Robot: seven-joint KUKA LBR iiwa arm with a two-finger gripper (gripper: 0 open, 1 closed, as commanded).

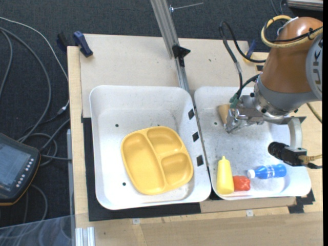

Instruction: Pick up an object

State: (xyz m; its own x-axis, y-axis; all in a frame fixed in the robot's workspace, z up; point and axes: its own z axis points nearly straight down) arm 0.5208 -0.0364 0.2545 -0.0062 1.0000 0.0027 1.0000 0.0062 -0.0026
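The arm (292,50) reaches in from the right, its orange band above the wrist over the far right of the bench; its gripper (231,123) hangs low over the far left part of the right bin (205,99), close to the divide between the two bins; whether the gripper is apart or together cannot be told at this angle, and nothing can be seen clamped in it; a small tan object (223,110) lies just beside the gripper on its left, against the bin floor, too small and too hidden to name.

Along the near edge of the right bin lie three things in a row; a yellow squeeze bottle (224,176) stands at the left, its tip pointing to the far side; a small red object (242,183) touches it on the right; a blue bottle with a white cap (267,171) lies on its side just right of that, cap toward the left; all three are well apart from the gripper, on the near side of it.

The left bin (102,106) holds a yellow divided plate (156,159) with three compartments, lying flat in the near middle of the bin; a slanted metal rail (166,22) runs down from the far side to the gap between the bins; a blue clamp (82,42) sits at the far left corner of the bench (128,53).
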